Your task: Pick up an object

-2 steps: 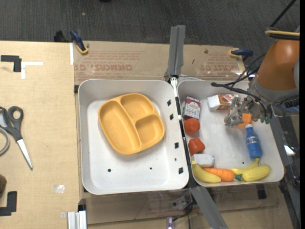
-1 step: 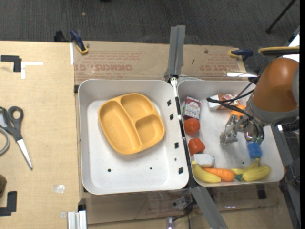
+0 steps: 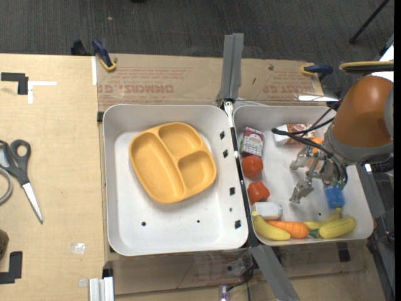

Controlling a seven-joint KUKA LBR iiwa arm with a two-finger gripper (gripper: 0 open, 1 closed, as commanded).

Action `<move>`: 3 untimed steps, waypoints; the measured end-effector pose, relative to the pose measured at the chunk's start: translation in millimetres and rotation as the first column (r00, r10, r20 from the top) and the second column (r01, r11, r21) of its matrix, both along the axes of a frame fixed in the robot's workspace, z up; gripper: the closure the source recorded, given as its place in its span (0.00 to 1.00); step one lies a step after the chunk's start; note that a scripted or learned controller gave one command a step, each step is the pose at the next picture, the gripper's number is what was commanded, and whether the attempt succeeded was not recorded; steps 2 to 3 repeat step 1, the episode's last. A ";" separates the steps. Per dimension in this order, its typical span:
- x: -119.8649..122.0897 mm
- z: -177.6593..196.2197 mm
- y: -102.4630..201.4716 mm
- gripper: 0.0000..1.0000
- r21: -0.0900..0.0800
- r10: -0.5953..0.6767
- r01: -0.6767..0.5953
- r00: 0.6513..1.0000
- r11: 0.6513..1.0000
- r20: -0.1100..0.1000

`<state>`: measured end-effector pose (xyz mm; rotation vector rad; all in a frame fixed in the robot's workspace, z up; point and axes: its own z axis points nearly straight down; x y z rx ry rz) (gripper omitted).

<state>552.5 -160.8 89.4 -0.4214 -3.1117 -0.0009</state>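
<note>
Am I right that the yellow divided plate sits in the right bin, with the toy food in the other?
Not quite. The camera view shows the yellow divided plate in the left bin; the toy food lies in the right bin.

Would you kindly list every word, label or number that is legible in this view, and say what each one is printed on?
Red lettering on the cardboard sheet behind the bins: upside down and too blurred to quote.
Printing on the small carton in the right bin: too small to read.
Wrapper near that bin's back wall: unreadable.
</note>
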 end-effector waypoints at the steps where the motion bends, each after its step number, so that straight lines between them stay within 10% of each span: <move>1: 72.0 -0.4 -11.1 0.00 0.000 -0.031 0.031 0.999 1.000 -0.009; 3: 72.0 -0.4 -11.1 0.00 0.000 -0.031 0.031 0.999 1.000 -0.009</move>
